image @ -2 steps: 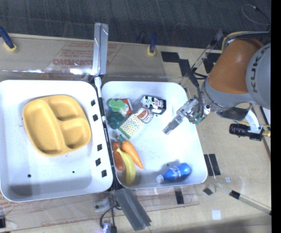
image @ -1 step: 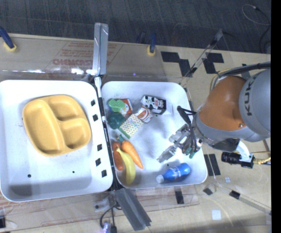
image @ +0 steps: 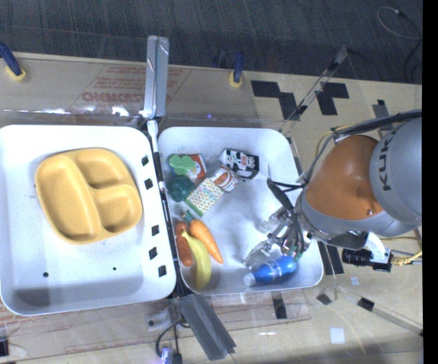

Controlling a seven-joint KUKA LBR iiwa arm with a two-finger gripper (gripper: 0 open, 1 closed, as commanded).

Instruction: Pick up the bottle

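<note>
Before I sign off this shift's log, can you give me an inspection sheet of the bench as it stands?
Surface: two white bins side by side, left bin and right bin, on a tan bench.
Job's things: blue bottle lying on its side at the right bin's near right corner.
Clutter: yellow tray in the left bin; banana, carrot, cartons and a cow-print item in the right bin.
Grippers: gripper just above the bottle; finger state unclear.
Cables: wires beside the arm, on its right.
Surroundings: blue clamps on the bench's far edge; dark floor beyond.
</note>
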